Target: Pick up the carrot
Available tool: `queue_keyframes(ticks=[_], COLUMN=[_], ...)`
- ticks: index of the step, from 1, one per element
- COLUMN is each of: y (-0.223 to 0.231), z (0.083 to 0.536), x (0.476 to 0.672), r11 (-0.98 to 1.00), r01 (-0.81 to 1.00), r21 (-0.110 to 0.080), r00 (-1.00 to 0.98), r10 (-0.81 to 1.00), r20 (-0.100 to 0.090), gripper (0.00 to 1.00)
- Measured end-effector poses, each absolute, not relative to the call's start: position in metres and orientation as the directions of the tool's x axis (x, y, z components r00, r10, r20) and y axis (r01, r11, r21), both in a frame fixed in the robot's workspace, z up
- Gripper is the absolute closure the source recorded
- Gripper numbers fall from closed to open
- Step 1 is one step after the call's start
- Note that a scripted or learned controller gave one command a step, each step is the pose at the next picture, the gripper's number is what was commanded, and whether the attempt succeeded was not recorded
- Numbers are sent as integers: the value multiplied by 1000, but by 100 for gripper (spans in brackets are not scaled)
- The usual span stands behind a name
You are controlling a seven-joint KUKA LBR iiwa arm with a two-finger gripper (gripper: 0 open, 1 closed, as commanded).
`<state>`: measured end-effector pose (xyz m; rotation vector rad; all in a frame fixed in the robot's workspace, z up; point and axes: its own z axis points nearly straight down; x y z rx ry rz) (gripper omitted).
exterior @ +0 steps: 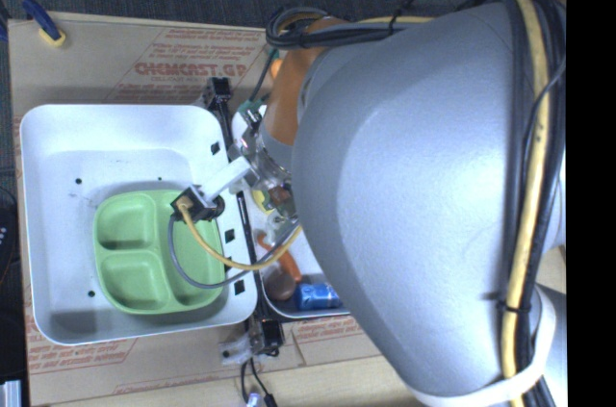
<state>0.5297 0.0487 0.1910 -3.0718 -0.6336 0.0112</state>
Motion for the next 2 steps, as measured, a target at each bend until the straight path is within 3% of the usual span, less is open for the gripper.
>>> queue_keyframes(ticks=[1, 2], y=[101, 102], z=[114, 124], x=[502, 502], r11=[-978, -978], r01=[206, 211], r21=[-7, -8], r00=[979, 978], r10=[206, 211], r20=[-2, -7], gripper=[0, 100])
